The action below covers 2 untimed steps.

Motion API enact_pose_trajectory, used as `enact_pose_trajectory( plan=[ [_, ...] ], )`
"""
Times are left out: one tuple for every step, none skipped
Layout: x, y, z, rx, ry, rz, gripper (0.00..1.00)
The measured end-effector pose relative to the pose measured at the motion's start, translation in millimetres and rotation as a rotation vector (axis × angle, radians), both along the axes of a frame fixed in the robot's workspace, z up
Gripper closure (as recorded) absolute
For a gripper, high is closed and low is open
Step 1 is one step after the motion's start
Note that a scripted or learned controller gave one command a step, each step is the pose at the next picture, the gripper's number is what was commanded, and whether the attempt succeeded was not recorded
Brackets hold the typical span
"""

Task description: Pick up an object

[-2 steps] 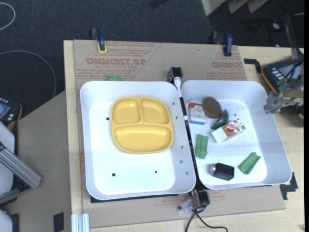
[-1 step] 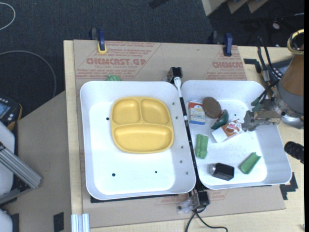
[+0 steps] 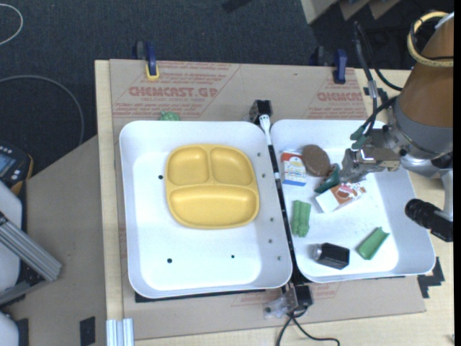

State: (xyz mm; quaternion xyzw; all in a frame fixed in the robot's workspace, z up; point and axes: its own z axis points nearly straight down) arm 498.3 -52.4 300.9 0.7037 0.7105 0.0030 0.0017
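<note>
The black block (image 3: 331, 254) is lying nearest the camera, at about six o'clock in the right bin (image 3: 410, 262), with a green wedge (image 3: 372, 242) just beside it toward three o'clock. I am reaching in from three o'clock, and my gripper (image 3: 353, 166) is hovering low over the clutter in the bin's middle — whether it is spread or pressed together I cannot tell, since the wrist is covering the tips. Directly under me is lying the white-and-red packet (image 3: 341, 194), which I am judging to be my target; its long axis is running from eight o'clock to two o'clock, the two o'clock end pointing up toward my wrist. A thin green stick (image 3: 328, 183) is touching its upper edge, and a brown oval (image 3: 315, 160) is sitting just beside that at eleven o'clock. The risk, as I am judging it: the packet is flat, so I may be closing over it without gripping, or catching the stick instead — crowding would be the cause. The yellow tray (image 3: 212, 186) is sitting in the left bin (image 3: 144, 215), well apart.
</note>
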Motion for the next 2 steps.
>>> enact_pose_trajectory(
  plan=[
    [-15, 42, 48, -0.002, 0.002, -0.005, 1.0],
    [-19, 123, 120, 0.001, -0.003, 0.0, 1.0]
  ],
)
